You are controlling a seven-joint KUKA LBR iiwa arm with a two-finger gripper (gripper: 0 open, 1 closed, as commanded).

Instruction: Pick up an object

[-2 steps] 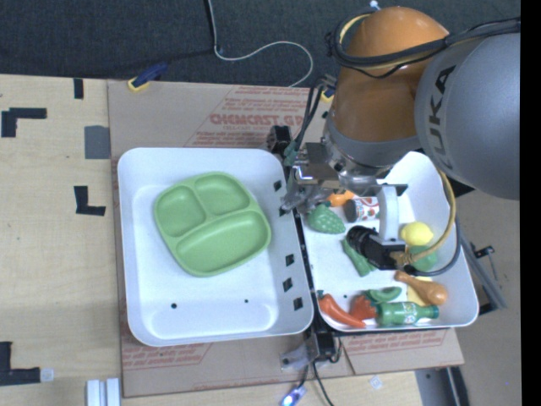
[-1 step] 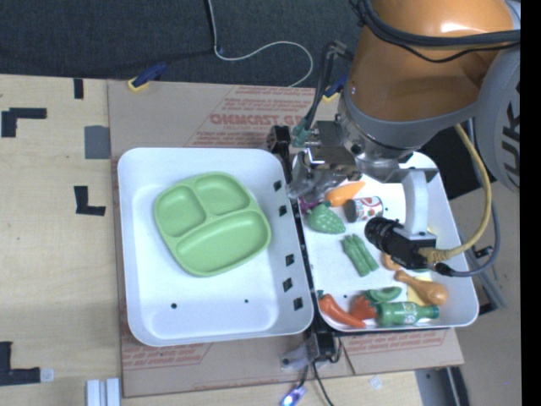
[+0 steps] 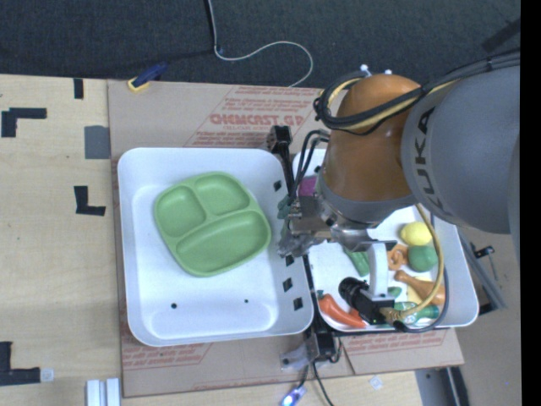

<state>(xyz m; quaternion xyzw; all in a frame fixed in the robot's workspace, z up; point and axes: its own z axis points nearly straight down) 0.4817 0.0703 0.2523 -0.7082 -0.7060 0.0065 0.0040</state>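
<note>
Camera view: the gripper (image 3: 317, 231) hangs over the left part of the right bin (image 3: 463, 311); its opening cannot be told. The orange carrot (image 3: 335, 312) is the nearest candidate. It lies toward the view's bottom, long axis slanted. The yellow lemon (image 3: 416, 233) lies to the right.

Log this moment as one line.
arm: over right bin | hand: near its left wall | left bin: green divided plate | right bin: toy lemon, toy carrot
</note>
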